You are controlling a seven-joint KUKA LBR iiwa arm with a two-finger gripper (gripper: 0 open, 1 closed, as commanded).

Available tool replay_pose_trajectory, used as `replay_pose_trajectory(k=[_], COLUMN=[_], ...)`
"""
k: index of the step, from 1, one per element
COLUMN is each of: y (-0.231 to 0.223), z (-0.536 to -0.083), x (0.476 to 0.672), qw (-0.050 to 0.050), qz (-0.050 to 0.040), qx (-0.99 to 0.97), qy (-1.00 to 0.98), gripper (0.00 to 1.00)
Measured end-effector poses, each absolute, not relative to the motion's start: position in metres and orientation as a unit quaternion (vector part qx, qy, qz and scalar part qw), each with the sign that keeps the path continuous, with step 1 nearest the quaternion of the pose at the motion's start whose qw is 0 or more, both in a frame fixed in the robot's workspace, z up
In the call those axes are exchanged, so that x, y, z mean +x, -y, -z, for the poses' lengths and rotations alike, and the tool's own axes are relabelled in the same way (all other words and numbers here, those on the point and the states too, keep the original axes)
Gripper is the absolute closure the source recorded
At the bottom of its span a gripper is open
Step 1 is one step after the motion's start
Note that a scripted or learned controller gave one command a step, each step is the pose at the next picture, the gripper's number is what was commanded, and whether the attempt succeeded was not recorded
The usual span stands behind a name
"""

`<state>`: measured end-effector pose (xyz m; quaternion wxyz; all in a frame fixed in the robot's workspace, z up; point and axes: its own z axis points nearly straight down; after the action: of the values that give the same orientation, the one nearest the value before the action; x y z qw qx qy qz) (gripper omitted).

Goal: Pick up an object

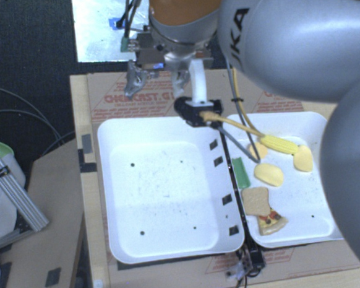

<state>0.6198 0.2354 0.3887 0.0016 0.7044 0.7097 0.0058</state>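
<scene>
Gripper: gripper [156, 89] hangs over the cardboard sheet [276, 105], just past the 12 o'clock rim of the left bin [117, 176].
Jaws: spread apart, nothing between them.
Arm: grey arm [296, 38] comes in from 1 to 3 o'clock and crosses above the right bin [319, 222].
Pickable items: all lie in the right bin, well apart from the gripper.
Corn cob [279, 143]: 12 o'clock part of that bin.
Yellow pieces: one [303, 158] just at 4 o'clock of the cob, one [269, 175] near centre.
Green strip [240, 173]: against the 9 o'clock wall.
Bread slice [256, 201]: 7 o'clock part, touching the pizza slice [272, 223] at its 6 o'clock.
</scene>
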Motion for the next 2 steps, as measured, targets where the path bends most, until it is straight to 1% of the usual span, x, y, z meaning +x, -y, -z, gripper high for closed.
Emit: replay_pose_trajectory(k=[1, 2], y=[-0.205, -0.208], z=[-0.253, -0.273], x=[0.662, 0.663], qw=[-0.001, 0.001], qz=[0.0043, -0.0020], qx=[0.708, 0.707], qy=[-0.706, -0.708], gripper=[0.00, 1.00])
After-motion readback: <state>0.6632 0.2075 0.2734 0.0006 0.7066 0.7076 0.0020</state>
